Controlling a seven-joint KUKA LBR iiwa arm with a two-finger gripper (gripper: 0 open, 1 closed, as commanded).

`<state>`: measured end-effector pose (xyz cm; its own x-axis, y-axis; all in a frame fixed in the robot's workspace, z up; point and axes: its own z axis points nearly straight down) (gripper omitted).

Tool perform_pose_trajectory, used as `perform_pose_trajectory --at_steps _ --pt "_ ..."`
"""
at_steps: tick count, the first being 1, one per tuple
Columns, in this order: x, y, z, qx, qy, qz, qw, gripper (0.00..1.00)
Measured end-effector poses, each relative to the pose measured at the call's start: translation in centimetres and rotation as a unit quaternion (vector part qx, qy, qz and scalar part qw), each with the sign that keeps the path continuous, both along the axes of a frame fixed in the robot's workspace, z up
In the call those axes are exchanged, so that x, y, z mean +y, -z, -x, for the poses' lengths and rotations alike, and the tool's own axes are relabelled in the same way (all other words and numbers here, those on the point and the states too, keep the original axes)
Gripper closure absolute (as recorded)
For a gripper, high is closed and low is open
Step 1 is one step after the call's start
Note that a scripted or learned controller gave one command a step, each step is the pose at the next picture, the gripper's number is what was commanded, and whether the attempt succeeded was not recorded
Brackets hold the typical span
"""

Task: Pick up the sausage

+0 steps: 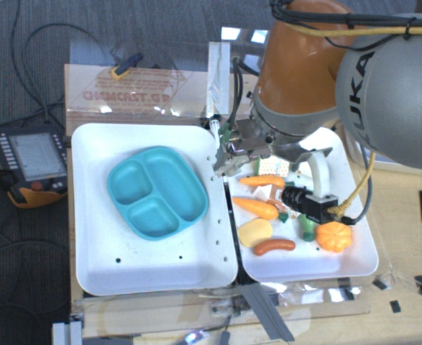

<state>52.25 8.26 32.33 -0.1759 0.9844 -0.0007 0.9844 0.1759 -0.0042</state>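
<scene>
Camera view: sausage (274, 246) lies in the right bin (354, 264), near its front rim, just beside a yellow piece (254, 231) and below a carrot (256, 207). Gripper (232, 160) hangs well above the sausage; its grip cannot be told.

- Your arm (354, 63) runs off the top and right edges.
- Its wrist covers the right bin's (361, 261) upper part.
- The gripper's (228, 157) fingers are too small to read.

Robotics lab: teach pendant (27, 160), cables (31, 42).
</scene>
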Motion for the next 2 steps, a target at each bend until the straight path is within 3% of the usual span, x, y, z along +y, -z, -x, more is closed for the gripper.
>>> perform_pose_trajectory --at_steps 1,2 --pt "0.1 -0.6 -0.1 0.002 0.0 0.0009 1.0 1.0" --pt "-5.3 -5.0 -1.0 -0.001 0.032 0.0013 0.9995 1.0"
